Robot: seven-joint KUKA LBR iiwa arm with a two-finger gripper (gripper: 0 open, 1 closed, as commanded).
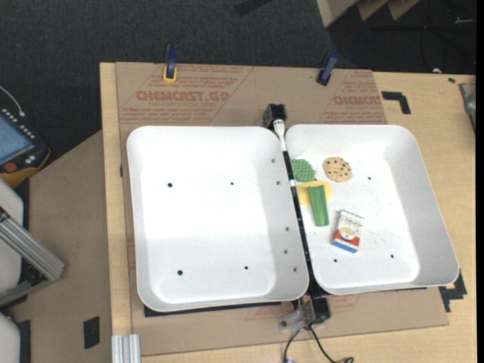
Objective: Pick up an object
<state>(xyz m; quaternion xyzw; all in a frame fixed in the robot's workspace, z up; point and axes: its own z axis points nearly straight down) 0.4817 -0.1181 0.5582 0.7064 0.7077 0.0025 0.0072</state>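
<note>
The right bin [408, 203] holds several small objects near its left wall. A round cookie [337, 169] with dark chips lies toward the back. A green textured piece [303, 170] sits just left of it. A green cylinder [318, 205] lies across a yellow piece [305, 195] below that. A small carton [348, 231] in white, orange, red and blue rests nearer the front.
The left bin [204, 210] sits beside the right one on a brown cardboard sheet [227, 89]. Two clamps [171, 64] [328, 66] hold the sheet's far edge. A black clip [275, 115] joins the bins at the back, and a cable [306, 331] leaves at the front.
</note>
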